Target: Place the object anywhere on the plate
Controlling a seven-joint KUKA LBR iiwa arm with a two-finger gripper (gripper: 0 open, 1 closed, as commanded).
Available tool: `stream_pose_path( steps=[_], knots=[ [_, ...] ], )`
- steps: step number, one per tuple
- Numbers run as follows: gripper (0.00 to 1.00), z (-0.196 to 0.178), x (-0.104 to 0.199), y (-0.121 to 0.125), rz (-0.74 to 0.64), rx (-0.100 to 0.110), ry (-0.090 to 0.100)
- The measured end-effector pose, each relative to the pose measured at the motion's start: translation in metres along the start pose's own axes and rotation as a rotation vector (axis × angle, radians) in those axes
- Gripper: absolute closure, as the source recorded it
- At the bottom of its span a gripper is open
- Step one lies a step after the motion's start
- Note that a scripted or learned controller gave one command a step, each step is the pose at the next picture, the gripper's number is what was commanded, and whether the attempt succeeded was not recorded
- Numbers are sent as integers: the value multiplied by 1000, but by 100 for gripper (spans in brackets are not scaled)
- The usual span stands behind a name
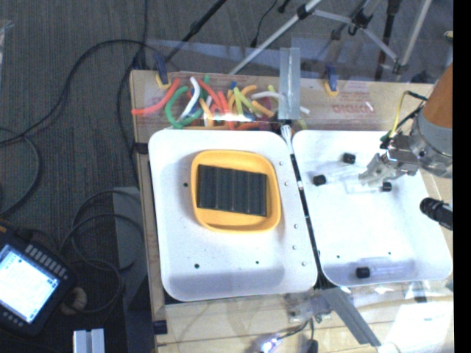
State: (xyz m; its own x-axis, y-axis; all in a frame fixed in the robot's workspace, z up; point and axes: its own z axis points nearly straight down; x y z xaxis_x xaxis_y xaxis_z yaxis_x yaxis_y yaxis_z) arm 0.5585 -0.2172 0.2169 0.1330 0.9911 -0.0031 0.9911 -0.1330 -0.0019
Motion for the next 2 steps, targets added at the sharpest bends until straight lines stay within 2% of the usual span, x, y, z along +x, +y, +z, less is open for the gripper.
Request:
stream_pose_path(
  steps=[1, 2],
  knots=[
    [100, 35, 54, -35, -182, 1, 3],
    [100, 7, 133, -53, -457, 0, 3]
  ],
)
